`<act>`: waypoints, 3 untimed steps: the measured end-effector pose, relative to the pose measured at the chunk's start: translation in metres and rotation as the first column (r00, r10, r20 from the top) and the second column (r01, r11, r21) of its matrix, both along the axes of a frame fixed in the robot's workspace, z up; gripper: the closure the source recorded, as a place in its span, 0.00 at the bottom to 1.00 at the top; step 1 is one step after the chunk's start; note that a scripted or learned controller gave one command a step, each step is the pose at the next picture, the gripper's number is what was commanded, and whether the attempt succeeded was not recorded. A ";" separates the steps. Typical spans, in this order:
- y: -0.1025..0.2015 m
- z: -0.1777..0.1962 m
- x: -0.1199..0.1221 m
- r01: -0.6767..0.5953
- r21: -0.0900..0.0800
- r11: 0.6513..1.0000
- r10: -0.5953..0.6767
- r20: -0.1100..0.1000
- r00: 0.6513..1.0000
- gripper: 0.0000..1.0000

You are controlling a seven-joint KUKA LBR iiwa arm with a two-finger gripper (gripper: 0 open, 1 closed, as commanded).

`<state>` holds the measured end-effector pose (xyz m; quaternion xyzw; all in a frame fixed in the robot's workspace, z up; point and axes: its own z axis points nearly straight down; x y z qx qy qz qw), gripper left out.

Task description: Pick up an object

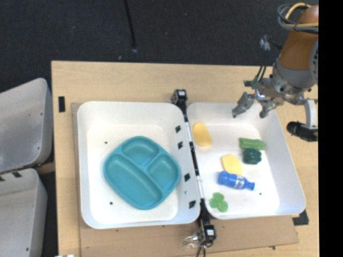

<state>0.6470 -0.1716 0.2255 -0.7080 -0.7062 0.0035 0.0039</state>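
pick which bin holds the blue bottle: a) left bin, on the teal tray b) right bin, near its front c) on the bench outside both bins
b: the blue bottle lies in the right bin, just below a yellow piece, while the teal tray sits alone in the left bin.

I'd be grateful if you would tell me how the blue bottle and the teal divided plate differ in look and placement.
The blue bottle lies on its side in the right bin; the teal divided plate rests flat in the left bin. The bottle is far smaller than the plate. The bottle is deep blue with a white end; the plate is pale teal throughout. The bottle lies among other items; the plate sits alone. Both are bluish.
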 end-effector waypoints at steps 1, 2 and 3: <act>0.001 0.009 0.002 -0.002 -0.001 1.000 0.002 0.013 1.000 0.00; 0.000 -0.050 0.005 -0.003 -0.003 1.000 0.003 0.012 1.000 0.00; 0.003 -0.094 -0.001 -0.001 -0.003 1.000 0.001 0.012 1.000 0.00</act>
